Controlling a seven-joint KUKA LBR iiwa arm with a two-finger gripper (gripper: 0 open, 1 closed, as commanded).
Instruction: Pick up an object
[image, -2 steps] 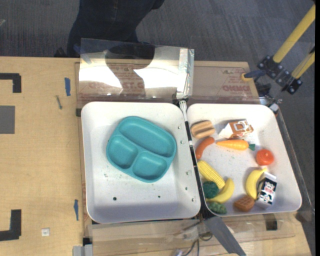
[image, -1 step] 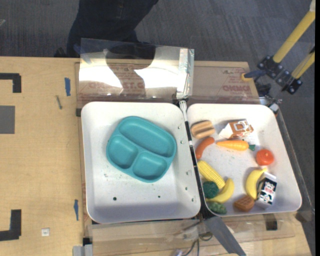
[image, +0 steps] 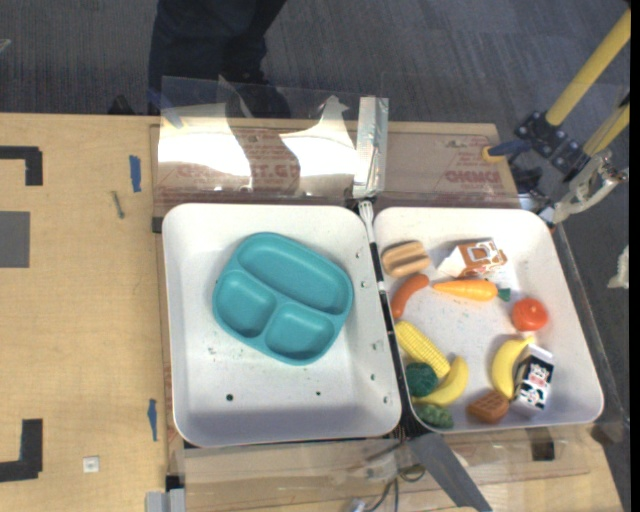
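- Right bin (image: 575, 300), shallow white plastic with rounded corners, holds a scatter of glossy toy foods; any of them could be the pick.
- Centre of that bin: an orange carrot (image: 463, 290), tapered and lying flat, with its green tip toward 3 o'clock.
- At 12 o'clock from the carrot, touching it: a small carton (image: 478, 258), white and brown, boxy.
- At 10 o'clock: a bun (image: 405, 257), tan with a dark filling. Just below it is a curved red-orange piece (image: 407, 295).
- At 4 o'clock: a round tomato (image: 530, 314), smooth, standing apart from the rest.
- At 7 o'clock: a knobbly yellow corn cob (image: 421, 343), lying on a diagonal.
- Bottom edge: two curved bananas, the one on the 3 o'clock side (image: 509, 365) leaning against a black-and-white carton (image: 536, 383), the other (image: 452, 382) beside bumpy green broccoli (image: 420, 380). A brown ridged block (image: 490, 407) lies between them.
- Left bin (image: 200, 400), speckled white, carries a teal divided plate (image: 283, 297) with three compartments, matte, set askew.
- Beyond the bins at 12 o'clock: cardboard under crinkled clear film (image: 250, 150).
- Gripper: cannot tell whether it is spread or pressed together.
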